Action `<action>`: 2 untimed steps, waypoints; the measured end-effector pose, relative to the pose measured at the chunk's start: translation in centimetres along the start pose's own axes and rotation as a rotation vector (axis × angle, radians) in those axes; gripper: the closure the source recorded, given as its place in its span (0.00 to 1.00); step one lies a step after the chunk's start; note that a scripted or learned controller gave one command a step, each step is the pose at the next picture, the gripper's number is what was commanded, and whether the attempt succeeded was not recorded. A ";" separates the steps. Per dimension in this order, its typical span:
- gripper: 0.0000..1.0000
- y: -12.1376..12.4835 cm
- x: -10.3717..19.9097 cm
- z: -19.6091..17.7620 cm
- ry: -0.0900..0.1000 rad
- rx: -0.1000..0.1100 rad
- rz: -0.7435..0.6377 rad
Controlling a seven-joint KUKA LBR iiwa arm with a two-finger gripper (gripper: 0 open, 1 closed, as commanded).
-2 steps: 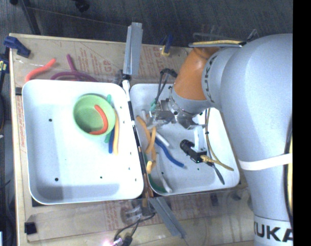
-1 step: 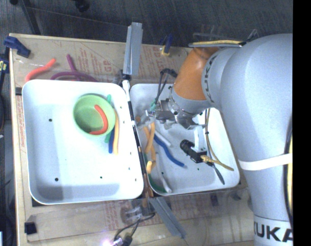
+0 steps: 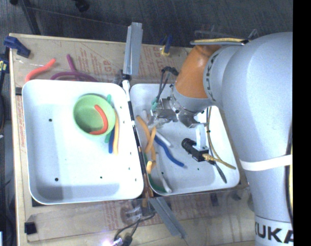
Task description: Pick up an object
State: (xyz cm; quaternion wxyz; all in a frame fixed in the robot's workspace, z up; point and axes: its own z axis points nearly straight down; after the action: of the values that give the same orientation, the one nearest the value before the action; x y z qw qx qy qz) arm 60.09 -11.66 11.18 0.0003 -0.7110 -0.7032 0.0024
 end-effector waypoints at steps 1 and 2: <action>0.00 0.0 0.0 0.0 -0.001 0.000 -0.001; 0.00 -2.6 -0.1 2.0 0.001 0.000 -0.002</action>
State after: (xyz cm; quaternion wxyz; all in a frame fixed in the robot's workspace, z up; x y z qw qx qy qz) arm 57.53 -11.73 9.14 0.0006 -0.7103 -0.7039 0.0024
